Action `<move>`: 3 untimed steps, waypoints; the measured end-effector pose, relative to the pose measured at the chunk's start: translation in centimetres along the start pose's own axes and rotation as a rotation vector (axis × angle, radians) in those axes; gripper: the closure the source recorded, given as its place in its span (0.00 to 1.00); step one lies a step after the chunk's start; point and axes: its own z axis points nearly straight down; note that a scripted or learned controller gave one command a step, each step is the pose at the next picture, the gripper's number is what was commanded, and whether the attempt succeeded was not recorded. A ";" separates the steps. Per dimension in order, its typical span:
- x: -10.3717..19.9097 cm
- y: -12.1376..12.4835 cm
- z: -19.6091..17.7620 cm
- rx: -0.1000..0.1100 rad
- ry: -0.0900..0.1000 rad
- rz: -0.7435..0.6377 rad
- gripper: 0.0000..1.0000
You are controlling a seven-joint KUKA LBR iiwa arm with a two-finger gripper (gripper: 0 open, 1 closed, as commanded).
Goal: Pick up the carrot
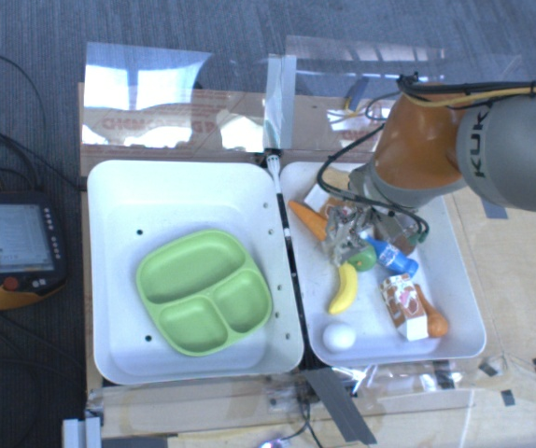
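The carrot (307,217) is orange and lies in the right bin (462,292) near its left wall, partly under the gripper. My gripper (345,234) hangs low over the bin's middle, just right of the carrot's thick end, with the orange-banded wrist above it. Its metal fingers point down among the items, and their lower parts are lost in the clutter.
In the right bin a yellow banana (344,290), a white egg (340,336), a blue-capped bottle (395,259), a green piece (362,259) and a red-and-white carton (405,308) lie close together. The left bin (119,194) holds a green divided plate (204,290).
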 end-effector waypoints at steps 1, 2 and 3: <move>0.1 0.1 0.1 -0.002 0.002 0.000 0.00; -0.1 0.0 -0.9 0.001 -0.002 0.001 1.00; -0.1 0.1 -0.9 -0.001 -0.001 0.001 0.00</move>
